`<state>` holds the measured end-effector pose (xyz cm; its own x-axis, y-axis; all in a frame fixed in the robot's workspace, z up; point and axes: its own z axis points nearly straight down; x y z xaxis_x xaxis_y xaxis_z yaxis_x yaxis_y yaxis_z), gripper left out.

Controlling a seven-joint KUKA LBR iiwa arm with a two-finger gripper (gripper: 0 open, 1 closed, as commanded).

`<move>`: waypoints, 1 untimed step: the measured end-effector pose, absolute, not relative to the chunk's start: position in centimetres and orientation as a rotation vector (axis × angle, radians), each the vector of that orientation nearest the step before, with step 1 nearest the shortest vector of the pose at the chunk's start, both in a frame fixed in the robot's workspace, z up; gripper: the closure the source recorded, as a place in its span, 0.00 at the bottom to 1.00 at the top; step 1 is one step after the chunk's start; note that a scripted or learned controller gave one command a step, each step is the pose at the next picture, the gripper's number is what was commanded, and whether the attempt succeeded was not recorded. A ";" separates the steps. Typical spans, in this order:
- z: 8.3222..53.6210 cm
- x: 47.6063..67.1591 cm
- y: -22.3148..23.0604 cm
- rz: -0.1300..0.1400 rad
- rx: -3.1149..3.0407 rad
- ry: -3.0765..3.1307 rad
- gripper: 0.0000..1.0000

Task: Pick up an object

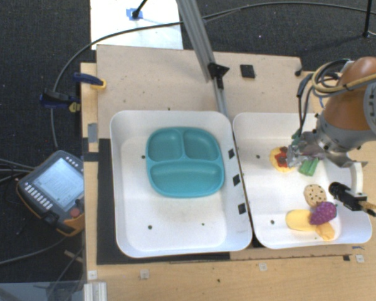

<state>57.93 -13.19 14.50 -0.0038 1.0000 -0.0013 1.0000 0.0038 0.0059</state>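
light: bright, even | shadows: soft | glare: white bins (175,243) | focus: slightly soft

No text, label, brand, number or sign can be read anywhere in the camera view. The handheld control pendant (55,191) left of the counter (163,80) has a lit screen, but whatever it displays is too small and washed out to make out. The small dark patches on the counter and along the rims of the white bins (122,187) carry no legible marks.
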 end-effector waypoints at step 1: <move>19.2 58.5 -12.5 0.005 2.212 2.224 1.00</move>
<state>58.46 -12.47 19.23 -0.0050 1.0000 -0.0010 1.0000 0.0050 0.0059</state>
